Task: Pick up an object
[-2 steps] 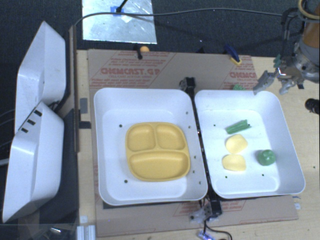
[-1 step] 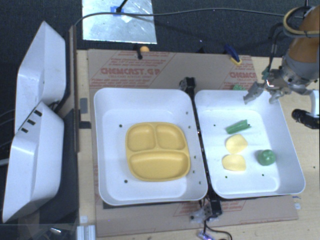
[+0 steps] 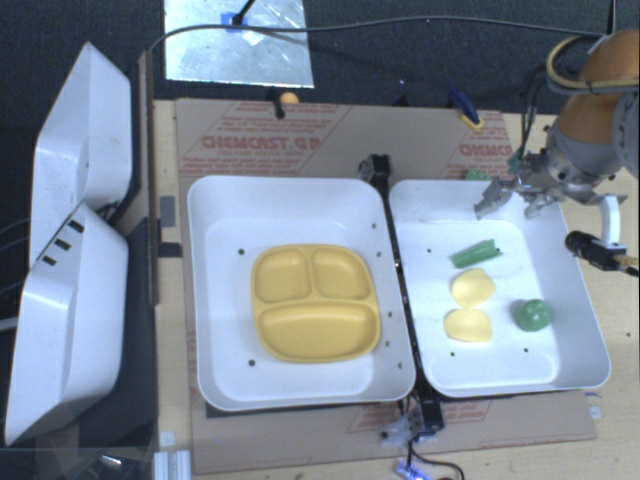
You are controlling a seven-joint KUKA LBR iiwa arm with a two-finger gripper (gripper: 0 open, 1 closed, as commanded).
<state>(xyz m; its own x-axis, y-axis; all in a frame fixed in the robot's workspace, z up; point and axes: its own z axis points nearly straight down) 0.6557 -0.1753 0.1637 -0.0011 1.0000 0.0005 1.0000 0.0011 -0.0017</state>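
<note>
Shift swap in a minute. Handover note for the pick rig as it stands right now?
Gripper: over the back right corner of the right bin, fingers spread, nothing between them.
Right bin holds four items: long green piece nearest the gripper, two pale yellow pieces below it, round green piece toward the right wall.
Left bin: yellow divided plate lying flat in the middle.
Done: nothing picked yet; every item is lying in a bin.
Left: come down on one item, close, lift. The long green piece looks like the closest target.
</note>
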